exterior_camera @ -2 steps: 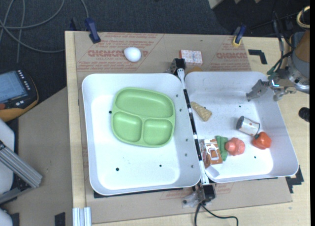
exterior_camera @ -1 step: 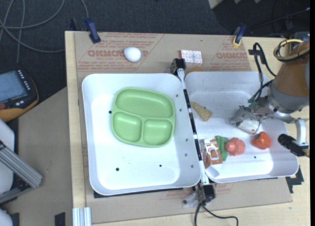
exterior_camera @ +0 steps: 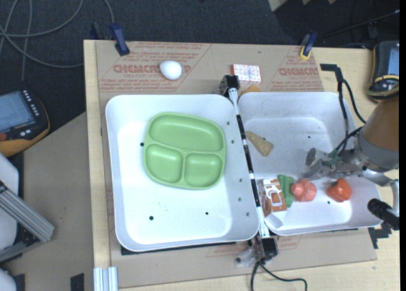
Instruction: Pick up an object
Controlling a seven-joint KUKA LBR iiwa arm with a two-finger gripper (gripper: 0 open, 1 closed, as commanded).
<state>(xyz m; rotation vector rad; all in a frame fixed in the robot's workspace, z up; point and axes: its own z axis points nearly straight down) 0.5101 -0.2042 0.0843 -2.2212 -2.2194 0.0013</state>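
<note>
The right bin [exterior_camera: 285, 103] holds several small objects. A tan wedge [exterior_camera: 259, 143] lies near its left wall. An orange-and-white box [exterior_camera: 273, 196] sits at the front left, with a green piece [exterior_camera: 286, 188] and a pinkish-red fruit [exterior_camera: 304, 190] beside it. A red-orange fruit [exterior_camera: 340, 190] lies further right. My gripper [exterior_camera: 312, 163] reaches in from the right and hovers just behind the pinkish-red fruit, pointing left. Its fingers look open, with nothing between them.
The left bin [exterior_camera: 127, 175] carries a green divided plate [exterior_camera: 184, 150]. Behind the bins, a white egg-shaped object [exterior_camera: 170, 69] and a small patterned box [exterior_camera: 247, 73] rest on the cardboard. Black cables run along the right bin's far right edge.
</note>
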